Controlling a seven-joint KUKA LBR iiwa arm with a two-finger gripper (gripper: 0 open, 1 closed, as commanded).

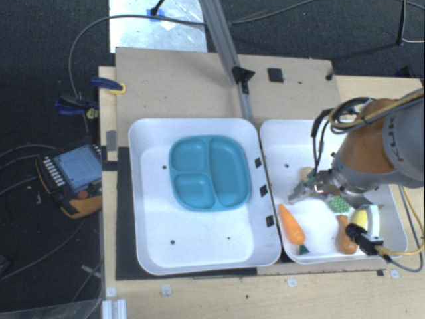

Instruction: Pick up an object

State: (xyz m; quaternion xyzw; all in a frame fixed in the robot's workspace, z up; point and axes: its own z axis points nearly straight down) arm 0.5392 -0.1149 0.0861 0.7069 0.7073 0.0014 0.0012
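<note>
The right bin (285,145) holds several small toys. An orange carrot (291,224) with a green tip lies near the bin's left wall. A green piece (340,204), a yellow piece (360,216) and a brown-orange piece (344,236) sit close together at the front right. A small tan thing (307,174) peeks out beside the wrist. My gripper (309,189) hangs low over the middle of this bin, just above and right of the carrot and left of the green piece. The arm hides part of the bin floor.
In the left bin (149,244) lies a blue divided plate (210,172). A grey pole (222,35) slants down to the bins' shared edge. Cables and a handheld pendant (72,178) lie on the floor at left.
</note>
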